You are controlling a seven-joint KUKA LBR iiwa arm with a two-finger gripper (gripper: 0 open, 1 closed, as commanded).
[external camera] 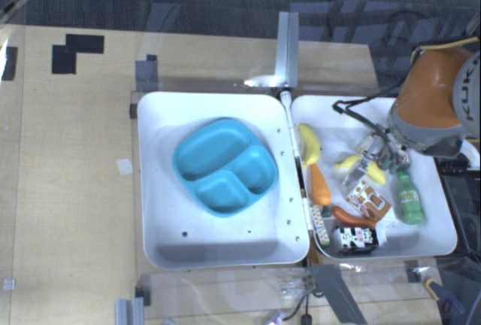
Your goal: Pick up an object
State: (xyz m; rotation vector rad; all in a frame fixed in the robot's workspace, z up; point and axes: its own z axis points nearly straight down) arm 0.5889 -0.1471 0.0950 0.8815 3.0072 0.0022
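A cluster of small objects lies in the right bin: a yellow banana by its left wall, an orange carrot, a green bottle, a snack packet and a dark box near the front edge. The hand hangs over the middle of this pile; whether it grips anything cannot be told. Nothing looks lifted yet. The left bin holds a blue divided plate.
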